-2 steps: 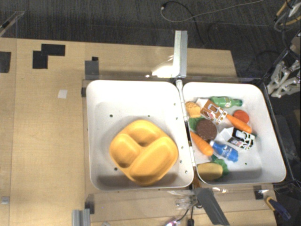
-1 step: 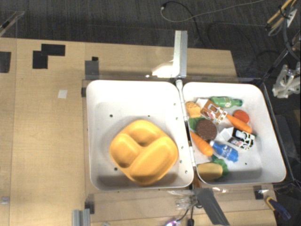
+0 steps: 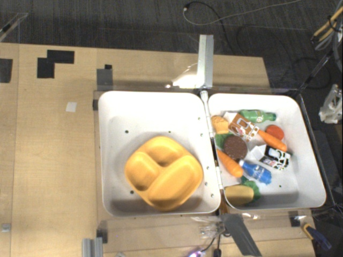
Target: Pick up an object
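The right bin (image 3: 305,143) holds a cluster of small items along its left side. Among them are a green bottle (image 3: 258,114), an orange-and-white carton (image 3: 242,126), a brown round disc (image 3: 235,147), a carrot (image 3: 272,140) beside a red ball (image 3: 275,130), a second orange carrot (image 3: 231,165), a blue bottle (image 3: 256,172), a black-and-white box (image 3: 276,158) and a yellow-green lump (image 3: 240,194). A large yellow divided dish (image 3: 163,172) lies in the left bin (image 3: 115,122).
The bins meet at a thin rim (image 3: 210,143). A grey metal post (image 3: 206,63) stands behind them. Wooden bench surface (image 3: 48,159) stretches to the left. Cables lie on the dark floor at the back, and pale hardware (image 3: 332,106) sits at the right edge.
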`<state>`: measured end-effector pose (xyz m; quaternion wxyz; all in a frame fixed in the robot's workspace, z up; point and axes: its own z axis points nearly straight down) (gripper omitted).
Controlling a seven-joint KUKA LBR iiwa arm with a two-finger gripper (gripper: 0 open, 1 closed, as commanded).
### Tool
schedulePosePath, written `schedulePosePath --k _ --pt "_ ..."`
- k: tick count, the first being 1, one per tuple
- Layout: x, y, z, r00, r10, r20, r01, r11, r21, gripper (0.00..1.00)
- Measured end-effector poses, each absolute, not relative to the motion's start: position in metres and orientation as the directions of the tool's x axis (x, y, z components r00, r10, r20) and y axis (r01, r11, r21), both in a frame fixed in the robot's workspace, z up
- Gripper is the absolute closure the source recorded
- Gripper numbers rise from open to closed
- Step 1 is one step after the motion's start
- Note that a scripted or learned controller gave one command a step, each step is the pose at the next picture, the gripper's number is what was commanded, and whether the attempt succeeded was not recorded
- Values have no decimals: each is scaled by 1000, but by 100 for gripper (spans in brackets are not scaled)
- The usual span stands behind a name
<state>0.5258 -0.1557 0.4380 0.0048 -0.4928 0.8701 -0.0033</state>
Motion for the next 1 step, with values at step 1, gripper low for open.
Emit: schedulePosePath --k 1 --pt "529 -172 428 -218 -976 -2 -976 218 -9 100"
